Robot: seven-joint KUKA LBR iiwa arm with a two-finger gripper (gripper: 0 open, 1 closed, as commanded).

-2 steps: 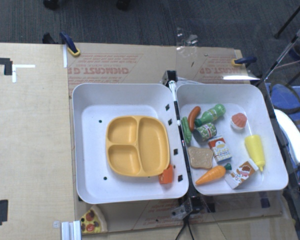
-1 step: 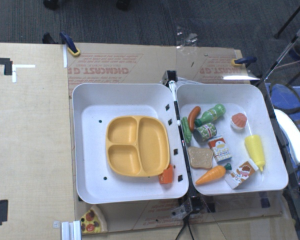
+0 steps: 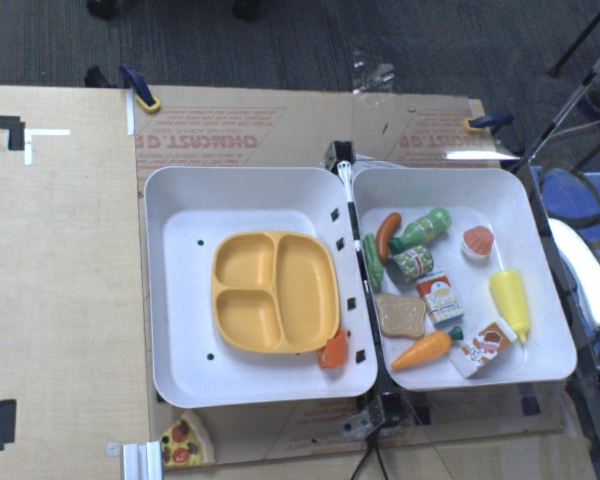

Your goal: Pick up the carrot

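Yellow divided plate [image 3: 277, 290] sits in the left bin [image 3: 180, 368], an orange scrap [image 3: 333, 352] by its corner. The carrot [image 3: 421, 350] lies in the right bin [image 3: 540, 368], near the front, just beside the bread slice [image 3: 401, 315]. No grab started; can't tell the gripper's state. Next up: reaching down over the carrot.

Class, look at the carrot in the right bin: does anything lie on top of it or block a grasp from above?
Nothing lies on the carrot. The bread slice touches its upper side and a small carton sits close by its leafy end, crowding a grasp.
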